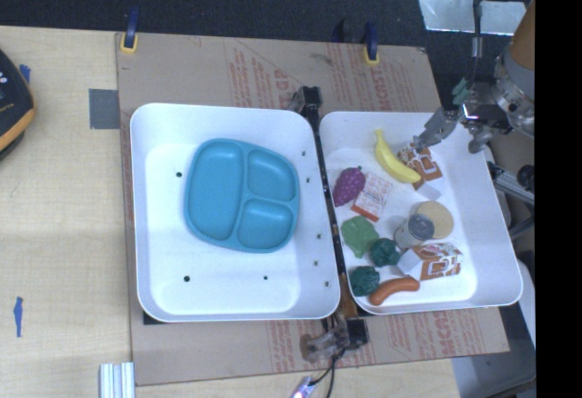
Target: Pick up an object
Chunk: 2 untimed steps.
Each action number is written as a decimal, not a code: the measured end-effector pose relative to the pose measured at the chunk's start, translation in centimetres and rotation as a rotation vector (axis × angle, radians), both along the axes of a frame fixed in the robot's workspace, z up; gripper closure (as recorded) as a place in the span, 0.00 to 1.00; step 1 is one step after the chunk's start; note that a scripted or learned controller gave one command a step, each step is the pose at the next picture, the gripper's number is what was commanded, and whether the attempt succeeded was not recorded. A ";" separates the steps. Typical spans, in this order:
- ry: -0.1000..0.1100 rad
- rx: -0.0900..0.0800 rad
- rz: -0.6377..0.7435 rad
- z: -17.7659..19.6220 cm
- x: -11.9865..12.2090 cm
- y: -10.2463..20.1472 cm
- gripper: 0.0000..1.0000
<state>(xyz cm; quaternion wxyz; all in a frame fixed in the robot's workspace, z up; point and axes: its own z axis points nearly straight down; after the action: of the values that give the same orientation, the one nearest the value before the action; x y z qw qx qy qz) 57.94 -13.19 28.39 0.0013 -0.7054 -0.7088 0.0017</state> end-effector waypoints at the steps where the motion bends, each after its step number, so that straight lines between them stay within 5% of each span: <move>1: 0.003 0.000 -0.001 -16.2 -0.8 -7.4 0.00; 2: -0.001 0.000 0.003 -15.6 6.0 -0.3 0.00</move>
<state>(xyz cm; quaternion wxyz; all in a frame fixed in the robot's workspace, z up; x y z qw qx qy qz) 63.90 -13.51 12.83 0.0007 -0.7044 -0.7098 0.0013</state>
